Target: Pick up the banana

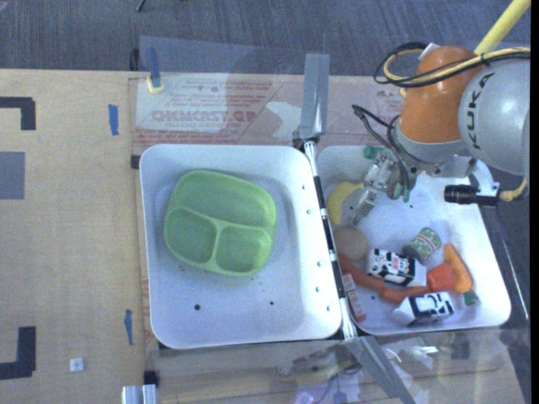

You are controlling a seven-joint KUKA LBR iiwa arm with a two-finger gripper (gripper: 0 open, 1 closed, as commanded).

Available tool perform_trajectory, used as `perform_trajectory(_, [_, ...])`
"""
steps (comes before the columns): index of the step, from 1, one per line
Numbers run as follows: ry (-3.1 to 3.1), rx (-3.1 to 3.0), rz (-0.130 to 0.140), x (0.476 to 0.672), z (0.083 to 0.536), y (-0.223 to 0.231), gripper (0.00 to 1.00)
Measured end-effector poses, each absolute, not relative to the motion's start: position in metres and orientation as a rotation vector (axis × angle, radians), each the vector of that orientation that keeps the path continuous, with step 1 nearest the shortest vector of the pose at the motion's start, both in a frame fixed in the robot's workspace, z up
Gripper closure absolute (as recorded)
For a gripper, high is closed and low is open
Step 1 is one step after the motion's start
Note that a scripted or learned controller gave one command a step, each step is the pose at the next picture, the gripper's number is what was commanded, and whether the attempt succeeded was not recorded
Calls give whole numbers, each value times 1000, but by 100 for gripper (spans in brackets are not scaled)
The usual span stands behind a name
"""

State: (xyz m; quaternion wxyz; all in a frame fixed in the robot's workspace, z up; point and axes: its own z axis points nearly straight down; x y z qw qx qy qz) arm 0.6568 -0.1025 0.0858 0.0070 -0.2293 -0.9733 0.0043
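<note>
Banana (pixel 342 200): yellow, at the left wall of the right bin (pixel 497 297), partly hidden by the gripper (pixel 368 204), not lifted. Gripper: fingers slightly spread, tips just beside the fruit's right edge; nothing seen between them. Step, as judged: approach, grasp not yet made. Next move calls for shifting left to straddle the fruit, then closing. Nearby: brown ball (pixel 351 244), cow carton (pixel 392 266), can (pixel 425 243), carrots (pixel 396 291). Left bin (pixel 160 310): green tray (pixel 220 222).

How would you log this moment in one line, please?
tool: over right bin | banana: in bin beside tool, not lifted | grasp: unclear
</note>
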Motion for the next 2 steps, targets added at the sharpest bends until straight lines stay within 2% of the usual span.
perform_trajectory(1, [-3141,-107,-2,659,88,-93,0])
perform_trajectory(2, [-3154,-114,-7,662,101,-92,100])
